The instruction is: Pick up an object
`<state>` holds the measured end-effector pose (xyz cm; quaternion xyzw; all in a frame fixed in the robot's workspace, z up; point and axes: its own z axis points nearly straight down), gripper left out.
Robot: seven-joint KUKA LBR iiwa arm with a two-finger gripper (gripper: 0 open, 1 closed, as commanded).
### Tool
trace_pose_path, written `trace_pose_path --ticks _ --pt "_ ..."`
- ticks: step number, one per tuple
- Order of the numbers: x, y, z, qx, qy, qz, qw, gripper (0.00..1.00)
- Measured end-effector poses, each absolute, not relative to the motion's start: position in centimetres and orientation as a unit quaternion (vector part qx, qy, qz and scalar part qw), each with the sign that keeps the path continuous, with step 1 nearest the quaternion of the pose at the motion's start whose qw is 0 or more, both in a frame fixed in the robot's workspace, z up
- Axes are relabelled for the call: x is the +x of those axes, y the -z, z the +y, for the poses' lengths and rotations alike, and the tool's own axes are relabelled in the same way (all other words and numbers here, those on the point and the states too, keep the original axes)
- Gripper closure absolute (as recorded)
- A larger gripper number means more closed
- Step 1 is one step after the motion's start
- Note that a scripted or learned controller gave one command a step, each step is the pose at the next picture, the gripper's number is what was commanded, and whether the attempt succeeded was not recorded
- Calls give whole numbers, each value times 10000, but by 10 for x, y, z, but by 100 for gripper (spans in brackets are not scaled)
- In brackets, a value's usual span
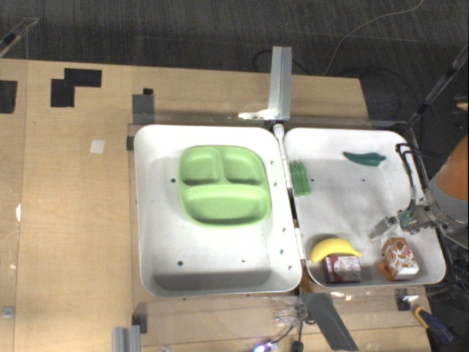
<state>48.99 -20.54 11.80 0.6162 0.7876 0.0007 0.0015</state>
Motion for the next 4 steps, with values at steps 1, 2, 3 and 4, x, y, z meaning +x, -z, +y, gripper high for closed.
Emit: trace_pose_path --ticks 1,2,3,4 --pt "579 -91 -170 6463 -45 7630 73 0" --pt "648 -89 -194 5708 -16 8211 54 0" --pt "652 -104 -192 5666 -38 8240 97 100" --pt "662 -89 -149 6335 0 7737 25 100"
